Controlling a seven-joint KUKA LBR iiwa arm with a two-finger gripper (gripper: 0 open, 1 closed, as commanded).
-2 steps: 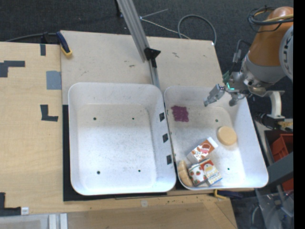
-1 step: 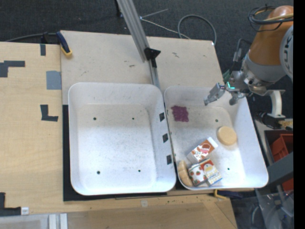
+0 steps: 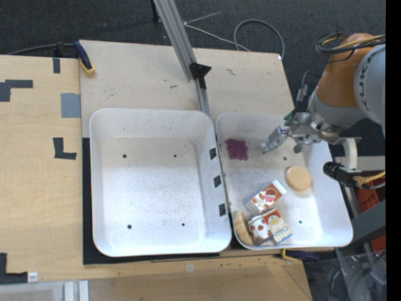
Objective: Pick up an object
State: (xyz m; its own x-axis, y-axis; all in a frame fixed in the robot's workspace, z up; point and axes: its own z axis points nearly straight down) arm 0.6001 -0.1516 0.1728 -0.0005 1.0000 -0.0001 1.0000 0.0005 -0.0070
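Even, diffuse overhead light falls on the desk (image 3: 156, 74) and the two white bins (image 3: 150, 180), whose floors read bright without harsh glare. Shadows are soft and short. The picture is slightly soft and grainy throughout; the dark floor (image 3: 94, 8) stays dim.

We see a bulky grey robot arm (image 3: 374, 74) with rounded, smooth casing, and a broad glossy orange band (image 3: 341, 83) above its wrist. Black cables (image 3: 335, 41) loop over the top of it. Below the band sits a small silvery metal two-finger gripper (image 3: 270, 145) with dark fittings.
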